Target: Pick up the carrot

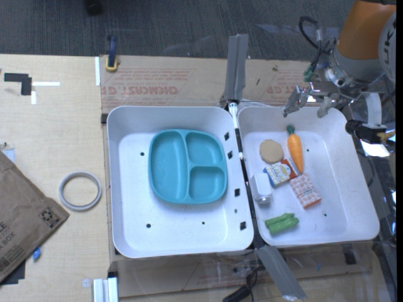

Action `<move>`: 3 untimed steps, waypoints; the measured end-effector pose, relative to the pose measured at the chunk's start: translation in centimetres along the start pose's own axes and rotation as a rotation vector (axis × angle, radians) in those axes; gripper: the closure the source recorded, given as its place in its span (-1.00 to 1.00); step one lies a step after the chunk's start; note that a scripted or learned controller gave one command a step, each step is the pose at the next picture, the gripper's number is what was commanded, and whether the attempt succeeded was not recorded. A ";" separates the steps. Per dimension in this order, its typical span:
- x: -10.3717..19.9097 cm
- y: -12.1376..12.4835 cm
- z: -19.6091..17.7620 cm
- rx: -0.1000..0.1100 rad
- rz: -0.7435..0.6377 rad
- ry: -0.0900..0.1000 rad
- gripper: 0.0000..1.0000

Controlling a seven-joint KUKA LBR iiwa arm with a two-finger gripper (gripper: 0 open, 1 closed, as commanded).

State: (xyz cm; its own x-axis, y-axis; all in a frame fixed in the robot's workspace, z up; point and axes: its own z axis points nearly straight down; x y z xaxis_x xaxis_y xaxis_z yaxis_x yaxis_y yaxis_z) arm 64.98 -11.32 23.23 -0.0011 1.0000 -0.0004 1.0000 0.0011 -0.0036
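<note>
An orange carrot (295, 152) with a small green top lies in the right bin (352, 187), near its back, pointing toward the front. My gripper (308, 103) hangs above the bin's back rim, up and slightly right of the carrot, apart from it. Its two fingers (291, 105) are spread open and nothing sits between them.
Beside the carrot lie a tan round cookie (271, 150), a small snack packet (280, 173), a red-and-white packet (306, 190), a white bottle (261, 189) and a green bean pod (281, 223). The left bin (126, 187) holds a teal divided plate (187, 166). A tape roll (80, 190) rests on the bench.
</note>
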 end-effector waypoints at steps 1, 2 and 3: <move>-3.1 0.2 13.9 -0.007 -0.100 -0.002 -1.00; -3.3 0.2 12.9 -0.008 -0.096 -0.003 1.00; 4.7 0.9 -3.1 -0.004 -0.096 -0.001 1.00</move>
